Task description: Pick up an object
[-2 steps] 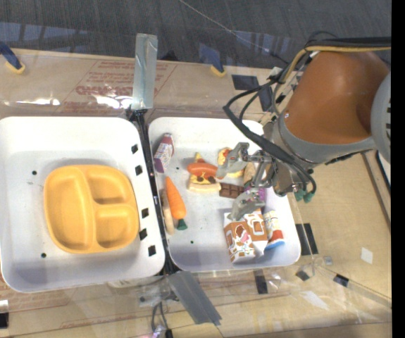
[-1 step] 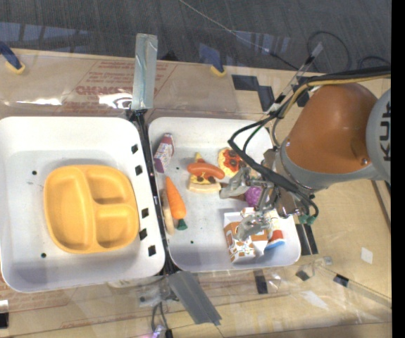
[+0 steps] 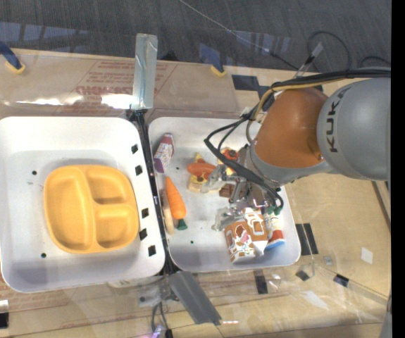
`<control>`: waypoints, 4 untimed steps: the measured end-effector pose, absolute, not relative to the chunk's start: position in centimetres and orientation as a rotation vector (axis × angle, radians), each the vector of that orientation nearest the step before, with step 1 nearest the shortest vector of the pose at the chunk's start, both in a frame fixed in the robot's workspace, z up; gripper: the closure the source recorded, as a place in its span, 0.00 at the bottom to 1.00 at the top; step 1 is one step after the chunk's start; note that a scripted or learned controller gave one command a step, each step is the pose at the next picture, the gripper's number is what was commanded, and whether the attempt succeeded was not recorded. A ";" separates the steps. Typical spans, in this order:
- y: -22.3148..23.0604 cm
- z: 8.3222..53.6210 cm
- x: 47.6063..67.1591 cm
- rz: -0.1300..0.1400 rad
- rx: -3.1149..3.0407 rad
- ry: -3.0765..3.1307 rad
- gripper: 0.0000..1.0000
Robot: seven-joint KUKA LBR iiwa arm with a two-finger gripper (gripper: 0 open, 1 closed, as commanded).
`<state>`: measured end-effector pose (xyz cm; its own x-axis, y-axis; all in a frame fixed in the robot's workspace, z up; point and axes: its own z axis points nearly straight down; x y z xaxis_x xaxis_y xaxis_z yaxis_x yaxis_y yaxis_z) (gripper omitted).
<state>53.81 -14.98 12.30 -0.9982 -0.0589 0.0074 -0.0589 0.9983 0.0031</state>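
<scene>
Reaching into the right bin (image 3: 188, 259), the gripper (image 3: 241, 201) hangs over one patterned carton (image 3: 244, 239); whether it grips I cannot tell. One carrot (image 3: 175, 199) and one small bottle (image 3: 163, 152) lie nearby, and one yellow tray (image 3: 89, 206) fills the left bin (image 3: 8, 189).

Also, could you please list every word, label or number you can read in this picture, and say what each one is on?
"KUK": large dark letters on the grey arm, running up its side; the rest is cut off at the edge.
Red print on the brown sheet behind the bins: too blurred to read.
Printed carton in the right bin: pictures and text too small to read.
Purple bottle label: unreadable.
</scene>
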 end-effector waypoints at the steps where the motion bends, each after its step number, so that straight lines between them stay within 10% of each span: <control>1: -13.8 10.0 58.4 -0.001 0.000 -3.143 0.00; 3: -18.1 9.6 52.7 -0.015 0.599 -3.101 0.00; 4: -13.0 9.5 58.1 -0.001 0.249 -3.141 0.00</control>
<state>58.13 -13.02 9.52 -0.9875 -0.1574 -0.0094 -0.1574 0.9875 -0.0003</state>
